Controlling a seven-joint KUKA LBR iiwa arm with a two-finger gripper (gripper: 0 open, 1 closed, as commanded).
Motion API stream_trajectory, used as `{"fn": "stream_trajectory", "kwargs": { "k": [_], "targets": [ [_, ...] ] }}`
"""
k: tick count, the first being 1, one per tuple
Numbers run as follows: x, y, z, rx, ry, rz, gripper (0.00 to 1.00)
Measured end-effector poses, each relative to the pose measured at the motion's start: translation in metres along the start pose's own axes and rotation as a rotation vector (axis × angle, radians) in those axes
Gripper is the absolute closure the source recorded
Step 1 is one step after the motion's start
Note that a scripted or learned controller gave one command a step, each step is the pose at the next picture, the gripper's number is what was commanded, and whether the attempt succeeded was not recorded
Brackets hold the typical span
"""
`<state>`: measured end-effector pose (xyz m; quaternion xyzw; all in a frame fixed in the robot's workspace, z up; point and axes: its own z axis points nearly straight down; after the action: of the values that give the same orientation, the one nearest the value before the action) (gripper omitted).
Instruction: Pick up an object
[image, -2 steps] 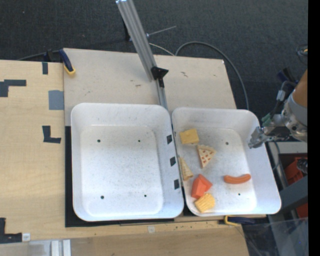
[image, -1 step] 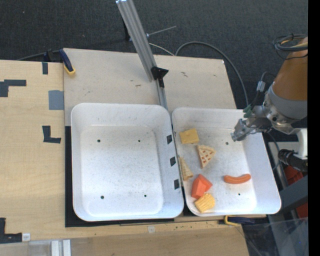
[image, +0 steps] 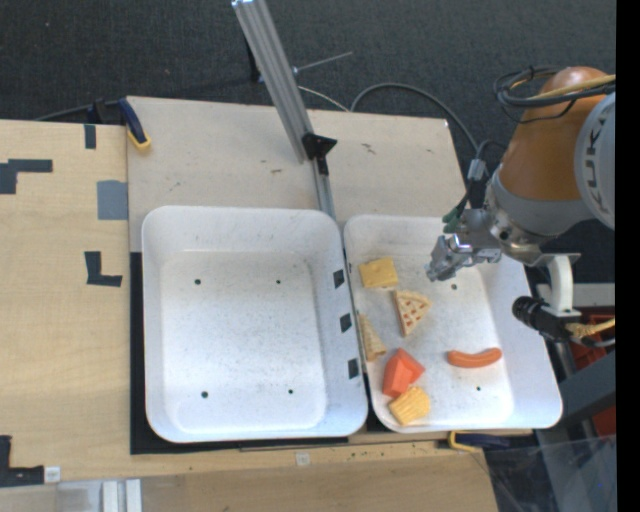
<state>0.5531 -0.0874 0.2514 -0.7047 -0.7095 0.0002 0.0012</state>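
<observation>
My gripper (image: 441, 266) hangs over the back part of the right bin (image: 520, 400), its tips pointing down and to the left. In that bin lie a yellow square block (image: 378, 273), a tan waffle wedge (image: 410, 311), a thin tan piece (image: 372, 338) by the left wall, a red-orange chunk (image: 402, 372), a yellow ridged piece (image: 410, 406) and an orange sausage (image: 474, 357). The gripper stands right of the yellow block and above the waffle wedge, with nothing seen between its tips.
The left bin (image: 160, 300) lies beside the right one, joined by black clips. A slanted metal rail (image: 285, 85) runs from the top down to the bins' shared edge. Cables and a black fixture (image: 535, 312) sit at the right.
</observation>
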Motion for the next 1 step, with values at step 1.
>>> {"fn": "stream_trajectory", "kwargs": {
  "k": [1],
  "targets": [
    [0.0506,0.0245,-0.0028,-0.002,0.000,-0.001,1.00]
  ]
}}
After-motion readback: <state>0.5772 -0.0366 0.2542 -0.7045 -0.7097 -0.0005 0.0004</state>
